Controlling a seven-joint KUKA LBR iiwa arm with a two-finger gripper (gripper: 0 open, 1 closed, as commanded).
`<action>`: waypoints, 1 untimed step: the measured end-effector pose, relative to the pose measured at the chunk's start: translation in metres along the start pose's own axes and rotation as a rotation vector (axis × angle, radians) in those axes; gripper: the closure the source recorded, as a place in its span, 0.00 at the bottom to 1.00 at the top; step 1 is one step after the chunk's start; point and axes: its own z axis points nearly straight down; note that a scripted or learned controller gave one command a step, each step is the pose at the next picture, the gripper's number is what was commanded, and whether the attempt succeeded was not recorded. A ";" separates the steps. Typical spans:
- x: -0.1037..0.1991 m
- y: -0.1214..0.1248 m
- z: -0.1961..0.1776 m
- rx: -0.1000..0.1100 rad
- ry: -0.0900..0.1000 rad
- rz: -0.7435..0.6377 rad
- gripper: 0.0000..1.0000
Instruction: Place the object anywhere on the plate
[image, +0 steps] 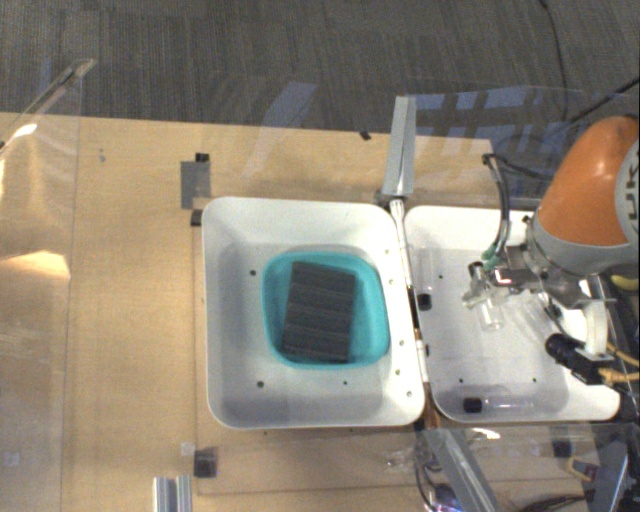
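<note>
The dark ridged block (320, 311) already lay flat on the teal plate (274, 300) in the left bin (225, 300). My tool (490, 290) hung over the right bin (440, 240), carrying nothing I could make out; its opening I couldn't tell. Best to keep clear and leave the block undisturbed.

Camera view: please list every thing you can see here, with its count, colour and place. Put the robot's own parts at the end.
Bins: 2, white, side by side on the bench; left bin, right bin.
Plate: 1, turquoise, in the middle of the left bin.
Block: 1, dark grey, ribbed, lying on the plate.
Bench: 1, light wood, under both bins.
Metal bar: 1, grey, behind the gap between the bins.
Arm: 1, grey with orange band, over the right bin.
Gripper: 1, clear and metal, above the right bin's floor.
</note>
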 end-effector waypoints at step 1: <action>0.087 0.016 -0.003 0.001 0.001 -0.116 1.00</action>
